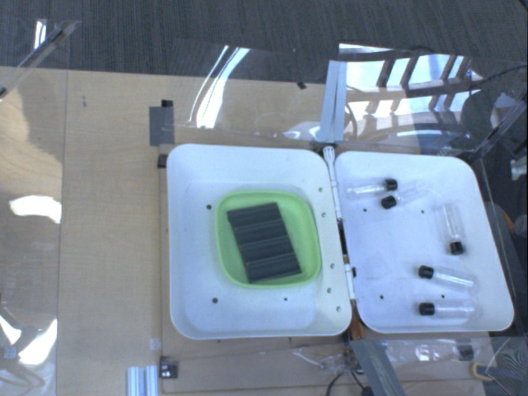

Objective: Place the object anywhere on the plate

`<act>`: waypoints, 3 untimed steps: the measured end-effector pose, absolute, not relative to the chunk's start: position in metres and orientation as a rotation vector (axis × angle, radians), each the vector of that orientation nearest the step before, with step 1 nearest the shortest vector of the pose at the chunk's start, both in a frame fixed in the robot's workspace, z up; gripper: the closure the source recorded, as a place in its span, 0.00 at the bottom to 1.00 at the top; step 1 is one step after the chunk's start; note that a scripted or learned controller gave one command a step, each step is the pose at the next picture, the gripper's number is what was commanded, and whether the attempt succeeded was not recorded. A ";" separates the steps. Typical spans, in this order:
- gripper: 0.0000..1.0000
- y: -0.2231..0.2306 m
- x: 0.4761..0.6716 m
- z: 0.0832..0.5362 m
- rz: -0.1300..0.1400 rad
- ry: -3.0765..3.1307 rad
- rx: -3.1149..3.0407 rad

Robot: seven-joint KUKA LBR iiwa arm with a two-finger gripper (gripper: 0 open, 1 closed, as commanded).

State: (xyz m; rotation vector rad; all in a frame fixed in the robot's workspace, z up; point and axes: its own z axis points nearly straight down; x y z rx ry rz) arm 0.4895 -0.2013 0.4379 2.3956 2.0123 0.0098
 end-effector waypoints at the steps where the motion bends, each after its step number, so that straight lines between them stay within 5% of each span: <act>1: 0.00 -0.201 0.490 0.438 0.010 2.012 2.396; 3: 0.00 -0.201 0.490 0.438 0.010 2.012 2.396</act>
